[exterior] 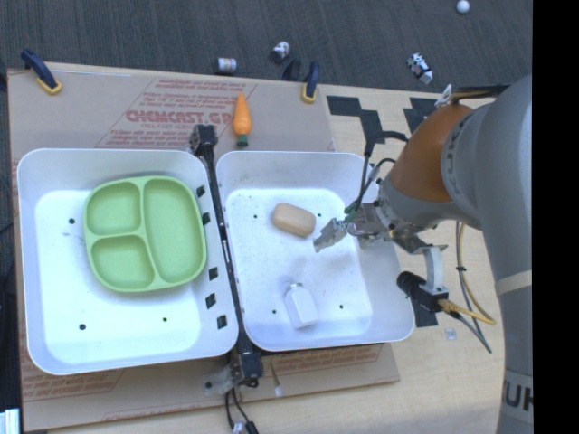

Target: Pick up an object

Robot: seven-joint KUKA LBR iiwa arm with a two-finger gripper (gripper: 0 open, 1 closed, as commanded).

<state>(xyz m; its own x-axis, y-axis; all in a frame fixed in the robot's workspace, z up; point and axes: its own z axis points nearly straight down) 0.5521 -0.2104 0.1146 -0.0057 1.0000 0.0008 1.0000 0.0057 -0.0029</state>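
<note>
A tan bread-roll-shaped object (294,219) lies in the right bin (262,324), toward its back. A small white bottle (300,304) lies nearer the bin's front. My gripper (331,233) hangs over the right bin's right half, just right of the tan object and a little apart from it. Nothing shows between its fingers.
The left bin (45,333) holds a green divided plate (145,231). An orange carrot toy (242,116) lies on the cardboard behind the bins. Clamps sit at the bench's back edge, and small bits litter the dark floor. My arm covers the right side.
</note>
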